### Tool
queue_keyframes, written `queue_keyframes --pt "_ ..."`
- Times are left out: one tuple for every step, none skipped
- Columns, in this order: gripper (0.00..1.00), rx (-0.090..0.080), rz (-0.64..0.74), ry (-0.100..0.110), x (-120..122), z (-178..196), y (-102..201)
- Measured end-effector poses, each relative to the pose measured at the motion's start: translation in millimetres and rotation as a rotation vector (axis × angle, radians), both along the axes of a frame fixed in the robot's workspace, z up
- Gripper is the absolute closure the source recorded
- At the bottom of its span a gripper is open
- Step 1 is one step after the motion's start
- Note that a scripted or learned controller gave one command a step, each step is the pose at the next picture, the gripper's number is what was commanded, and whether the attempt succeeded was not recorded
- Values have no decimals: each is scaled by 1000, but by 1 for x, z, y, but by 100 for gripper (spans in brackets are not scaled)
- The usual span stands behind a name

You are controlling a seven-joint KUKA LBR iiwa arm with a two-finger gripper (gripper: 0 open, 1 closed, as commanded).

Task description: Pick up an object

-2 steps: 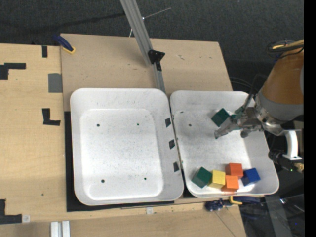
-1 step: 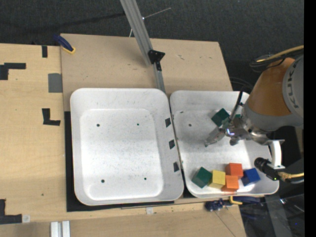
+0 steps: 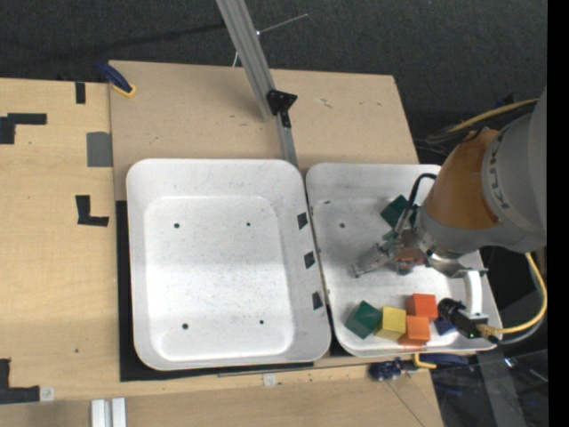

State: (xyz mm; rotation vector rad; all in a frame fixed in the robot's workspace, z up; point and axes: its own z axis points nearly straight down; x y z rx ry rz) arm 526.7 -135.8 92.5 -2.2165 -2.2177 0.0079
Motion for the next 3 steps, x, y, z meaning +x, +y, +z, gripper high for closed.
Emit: queue_keyframes --pt "100 1 1 -4 1 13 1" --pt "100 -1 0 -10 -1 56 1" --pt "100 -1 2 -12 3 101 9"
